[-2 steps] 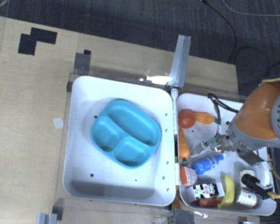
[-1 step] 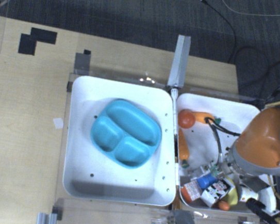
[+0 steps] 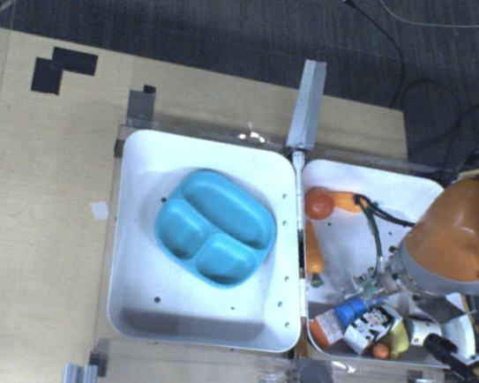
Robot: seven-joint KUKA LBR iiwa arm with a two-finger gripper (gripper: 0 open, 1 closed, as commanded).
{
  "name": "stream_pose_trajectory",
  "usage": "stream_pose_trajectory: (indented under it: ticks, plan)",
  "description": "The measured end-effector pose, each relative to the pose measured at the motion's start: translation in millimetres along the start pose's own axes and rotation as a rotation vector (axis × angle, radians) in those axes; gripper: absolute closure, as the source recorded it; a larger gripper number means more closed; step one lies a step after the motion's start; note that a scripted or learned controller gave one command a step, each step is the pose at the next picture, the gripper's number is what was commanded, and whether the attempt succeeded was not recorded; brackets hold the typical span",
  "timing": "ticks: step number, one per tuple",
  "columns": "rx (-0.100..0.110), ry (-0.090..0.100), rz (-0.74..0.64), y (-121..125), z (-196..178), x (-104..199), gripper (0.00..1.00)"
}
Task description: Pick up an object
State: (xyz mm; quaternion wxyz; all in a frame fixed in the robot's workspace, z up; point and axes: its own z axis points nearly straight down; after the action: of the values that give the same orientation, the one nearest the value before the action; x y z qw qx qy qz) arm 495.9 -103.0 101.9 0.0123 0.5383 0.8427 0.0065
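Task's thing isn't named, so any obj in the right bin (image 3: 418,188) counts. Candidates sit in a heap at that bin's near edge: a blue-and-white bottle-like item (image 3: 344,316), a small printed pack (image 3: 371,326) touching it, a yellowish fruit-shaped piece (image 3: 398,337) just beside the pack, w/ a small orange-red bit at its near side. Further up the bin, well apart from the heap, a red ball (image 3: 319,204) lies by the divider wall, touching an orange piece (image 3: 347,201); another orange obj (image 3: 313,260) lies along the divider below them.

Gripper (image 3: 372,284) is down inside the right bin, just above the heap, near the blue-and-white item. Wrist and cables cover the tool end, so can't tell how the tool is set, and can't see any obj in it.

Progress, as a judgement: approx. at the reach/descend stage. Nothing looks lifted; every obj seems to rest on the bin floor. Left to do: close on one item, raise it clear, confirm it comes up. Heap is tightly packed, so a slip or a double grab seems possible.

Outward: left bin (image 3: 129,241) bears a blue divided tray (image 3: 215,225), well apart from the arm (image 3: 461,233).
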Motion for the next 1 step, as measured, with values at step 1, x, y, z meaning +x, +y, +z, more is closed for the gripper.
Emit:
stream_pose_trajectory:
  ticks: [1]
  plan:
    - [0.016,0.01,0.011,42.3,-170.2,81.4,1.0]
